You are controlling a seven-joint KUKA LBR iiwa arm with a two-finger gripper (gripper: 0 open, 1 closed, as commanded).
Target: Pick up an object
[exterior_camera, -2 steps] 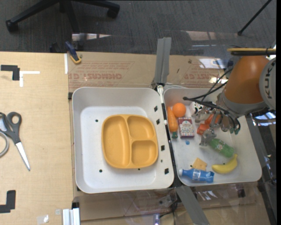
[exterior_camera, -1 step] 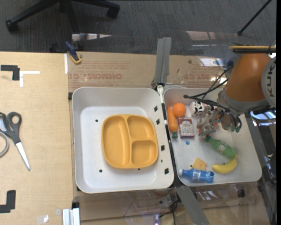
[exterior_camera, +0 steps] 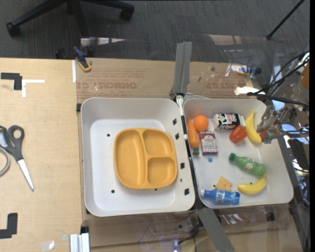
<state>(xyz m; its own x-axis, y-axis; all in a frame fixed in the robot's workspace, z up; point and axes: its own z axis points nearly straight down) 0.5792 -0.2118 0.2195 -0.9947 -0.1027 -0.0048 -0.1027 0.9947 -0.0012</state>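
Gleaming curved plastic banana [exterior_camera: 252, 126] beside jaws [exterior_camera: 268, 129]

Dark grey carpet [exterior_camera: 147, 29], black office-chair base [exterior_camera: 69, 12], light wooden bench [exterior_camera: 39, 147]

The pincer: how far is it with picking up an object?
Nothing looks picked up yet. The pincer is low over the right bin, beside the upright banana and the red pepper, but no object shows between its tips. The grasp and the lift are both left.

Tool [exterior_camera: 268, 129] at right bin [exterior_camera: 283, 162] rim beside banana [exterior_camera: 252, 127]; yellow tray [exterior_camera: 145, 158] in left bin [exterior_camera: 93, 162].
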